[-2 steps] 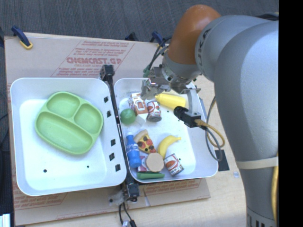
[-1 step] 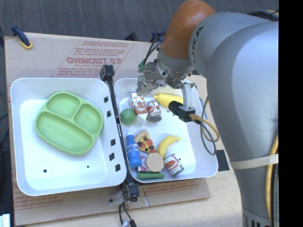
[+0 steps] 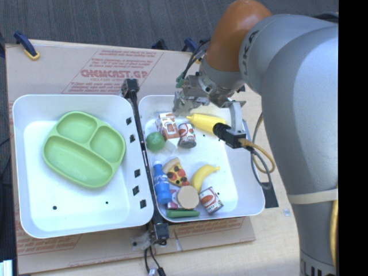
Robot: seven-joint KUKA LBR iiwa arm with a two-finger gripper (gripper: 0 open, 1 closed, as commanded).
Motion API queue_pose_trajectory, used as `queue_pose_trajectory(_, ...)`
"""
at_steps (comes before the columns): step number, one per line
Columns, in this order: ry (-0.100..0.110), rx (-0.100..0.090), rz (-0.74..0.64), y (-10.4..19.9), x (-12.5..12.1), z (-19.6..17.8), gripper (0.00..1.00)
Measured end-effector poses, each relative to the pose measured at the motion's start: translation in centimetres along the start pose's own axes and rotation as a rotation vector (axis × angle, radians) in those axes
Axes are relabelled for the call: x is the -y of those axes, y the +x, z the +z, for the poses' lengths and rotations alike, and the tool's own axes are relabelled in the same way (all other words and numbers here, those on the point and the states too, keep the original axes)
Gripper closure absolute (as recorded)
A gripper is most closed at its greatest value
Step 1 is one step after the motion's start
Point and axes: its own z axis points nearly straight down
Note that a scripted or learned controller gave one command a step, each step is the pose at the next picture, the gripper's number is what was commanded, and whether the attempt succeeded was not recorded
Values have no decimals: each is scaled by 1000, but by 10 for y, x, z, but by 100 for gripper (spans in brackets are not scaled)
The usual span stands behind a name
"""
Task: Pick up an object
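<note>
The small red-and-white carton point(image 3: 167, 125) stands at the back of the crowded right white bin point(image 3: 248, 180), just beside a tipped can point(image 3: 187, 135) and green ball point(image 3: 154, 141), likely why the gripper point(image 3: 183, 103) hangs right above it, though whether it's grasping anything I can't tell.

a robotics lab: clamped white bins point(image 3: 23, 154), toy food, cardboard-covered bench point(image 3: 86, 68)

Gripper point(image 3: 185, 101) low over right bin point(image 3: 244, 171), right at its far edge, above red-white carton point(image 3: 167, 125). Near carton: can point(image 3: 186, 134), green ball point(image 3: 155, 141), yellow bottle point(image 3: 206, 122). Further toward camera: banana point(image 3: 203, 175), pizza slice point(image 3: 175, 172). Green divided plate point(image 3: 85, 148) in left bin point(image 3: 34, 211).
</note>
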Motion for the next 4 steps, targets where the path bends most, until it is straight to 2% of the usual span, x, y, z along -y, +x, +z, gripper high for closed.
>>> queue_pose_trajectory(1,3,-1,2,11,48,-19,100)
queue_pose_trajectory(2,4,1,0,-22,69,-10,100)
queue_pose_trajectory(3,3,1,-2,-18,36,22,100)
queue_pose_trajectory(4,4,0,-2,8,47,4,100)
